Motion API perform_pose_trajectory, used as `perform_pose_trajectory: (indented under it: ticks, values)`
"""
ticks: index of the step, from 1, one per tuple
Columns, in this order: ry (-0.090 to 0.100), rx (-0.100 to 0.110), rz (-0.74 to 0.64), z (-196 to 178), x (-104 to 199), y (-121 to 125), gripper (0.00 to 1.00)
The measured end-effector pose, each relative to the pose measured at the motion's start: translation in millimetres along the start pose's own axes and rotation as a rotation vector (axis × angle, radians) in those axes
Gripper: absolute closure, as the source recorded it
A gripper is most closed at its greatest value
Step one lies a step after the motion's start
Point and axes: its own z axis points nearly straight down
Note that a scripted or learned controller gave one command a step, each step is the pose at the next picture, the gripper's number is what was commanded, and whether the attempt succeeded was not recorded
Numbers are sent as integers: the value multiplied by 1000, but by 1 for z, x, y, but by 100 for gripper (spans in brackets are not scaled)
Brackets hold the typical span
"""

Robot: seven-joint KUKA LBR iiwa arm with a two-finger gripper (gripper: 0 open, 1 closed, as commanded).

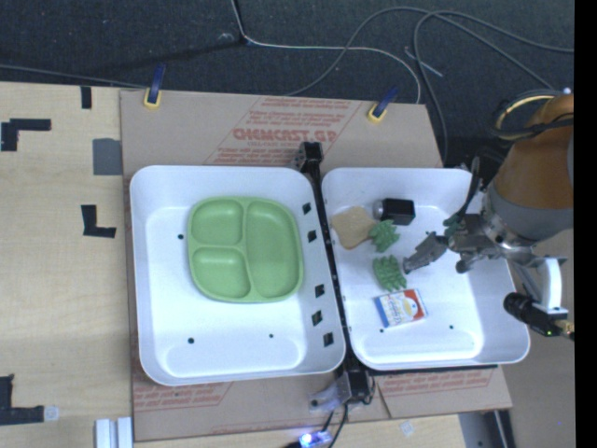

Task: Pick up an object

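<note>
The right bin point(485, 343) holds a tan flat piece point(352, 225), a small black block point(398, 210), two green leafy toys point(385, 235) point(389, 272) and a white packet with red and blue print point(400, 307). My gripper point(441, 259) hangs over the right half of this bin, just right of the lower green toy. Its two dark fingers are spread open with nothing between them. The grey and orange arm comes in from the right edge.
A green divided plate point(246, 249) lies in the left bin point(163, 343). A black hinge strip point(324, 259) runs between the bins. Cables trail across the dark floor behind the bench, and two clamps point(153, 93) point(381, 110) hold the cardboard sheet.
</note>
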Motion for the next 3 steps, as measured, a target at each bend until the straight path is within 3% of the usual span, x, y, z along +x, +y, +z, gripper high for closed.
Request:
perform_pose_trajectory:
  ticks: [1,3]
  values:
    - [-2,-10,-2,-5,0,2,0]
    - [-2,-6,-3,108,5,9,0]
